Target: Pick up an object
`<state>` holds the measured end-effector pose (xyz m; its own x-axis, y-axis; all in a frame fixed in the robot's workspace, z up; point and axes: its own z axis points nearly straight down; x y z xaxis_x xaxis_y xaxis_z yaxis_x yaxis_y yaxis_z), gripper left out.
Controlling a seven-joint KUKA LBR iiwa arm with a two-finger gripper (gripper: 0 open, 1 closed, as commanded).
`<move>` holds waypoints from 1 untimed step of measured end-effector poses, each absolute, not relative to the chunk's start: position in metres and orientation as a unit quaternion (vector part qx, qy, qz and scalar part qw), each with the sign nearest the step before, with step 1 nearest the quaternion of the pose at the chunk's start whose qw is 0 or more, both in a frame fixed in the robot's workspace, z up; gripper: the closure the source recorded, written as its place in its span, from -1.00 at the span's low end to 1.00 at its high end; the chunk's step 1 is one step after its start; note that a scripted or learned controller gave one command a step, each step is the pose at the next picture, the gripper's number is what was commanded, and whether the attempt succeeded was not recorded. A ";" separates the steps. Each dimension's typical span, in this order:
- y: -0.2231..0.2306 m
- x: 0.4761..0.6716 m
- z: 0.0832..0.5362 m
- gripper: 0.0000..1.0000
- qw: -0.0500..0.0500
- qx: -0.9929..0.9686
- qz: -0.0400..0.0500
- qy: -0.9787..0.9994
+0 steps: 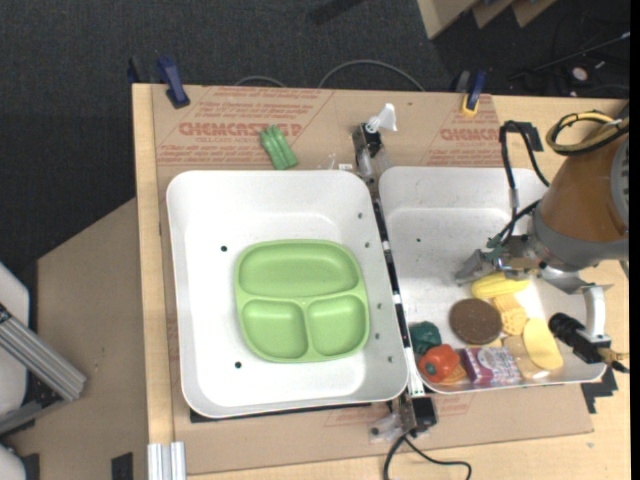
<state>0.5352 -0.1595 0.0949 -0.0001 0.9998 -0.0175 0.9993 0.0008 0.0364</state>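
The right bin holds a cluster of toy foods at its front right corner. Among them are a yellow banana-like piece, a brown round disc, a tan cracker and a pale yellow piece. A red tomato, a dark green piece and a purple-and-white packet lie along the front wall. My gripper hangs low at the bin's right side, just above the yellow piece, below the orange-banded wrist. Nothing shows in its grasp.
The left bin carries a green divided plate at its middle. A green clip lies on the cardboard behind it. Blue clamps hold the board's back edge. Black cables loop over the right bin's back right.
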 end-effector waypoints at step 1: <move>-0.161 0.538 0.108 1.00 0.024 0.707 0.008 0.707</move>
<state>0.5376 -0.1608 0.1076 0.0012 0.9998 -0.0216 0.9990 -0.0002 0.0452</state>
